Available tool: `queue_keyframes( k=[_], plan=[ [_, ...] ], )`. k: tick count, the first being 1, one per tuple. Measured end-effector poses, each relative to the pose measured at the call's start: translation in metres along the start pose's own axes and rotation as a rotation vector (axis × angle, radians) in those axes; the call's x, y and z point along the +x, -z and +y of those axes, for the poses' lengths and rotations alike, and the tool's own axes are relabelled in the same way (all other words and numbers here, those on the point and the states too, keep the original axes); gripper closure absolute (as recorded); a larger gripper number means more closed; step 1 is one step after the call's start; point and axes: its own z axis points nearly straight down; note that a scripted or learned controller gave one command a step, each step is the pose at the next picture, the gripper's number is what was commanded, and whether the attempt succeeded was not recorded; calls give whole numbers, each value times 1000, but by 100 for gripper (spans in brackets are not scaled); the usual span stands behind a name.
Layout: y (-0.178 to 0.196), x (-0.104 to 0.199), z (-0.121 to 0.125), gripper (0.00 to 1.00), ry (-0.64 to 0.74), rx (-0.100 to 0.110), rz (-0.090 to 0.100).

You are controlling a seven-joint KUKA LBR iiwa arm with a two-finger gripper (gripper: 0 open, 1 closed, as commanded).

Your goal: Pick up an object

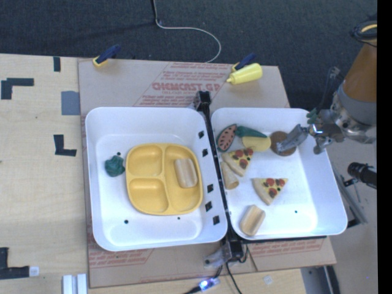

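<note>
I am in the approach step, my gripper [306,133] poised over the right-hand white bin [318,216] with fingers apart and nothing between them, just beside the small round brown toy [282,143], so next I must descend and close.

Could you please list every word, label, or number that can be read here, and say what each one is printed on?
"CHICKCRAFT" or similar: large red print on the cardboard sheet under the bins, too blurred to be sure of the letters.
Smaller red lines around it, and more red print on the cardboard's front edge: too small to read.
The white bins and toy food carry no readable text.
</note>
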Motion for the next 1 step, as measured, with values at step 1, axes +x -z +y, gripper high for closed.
queue_keyframes(
  k=[1],
  plan=[
    [5,0,2,0,2,-10,-2]
  ],
)
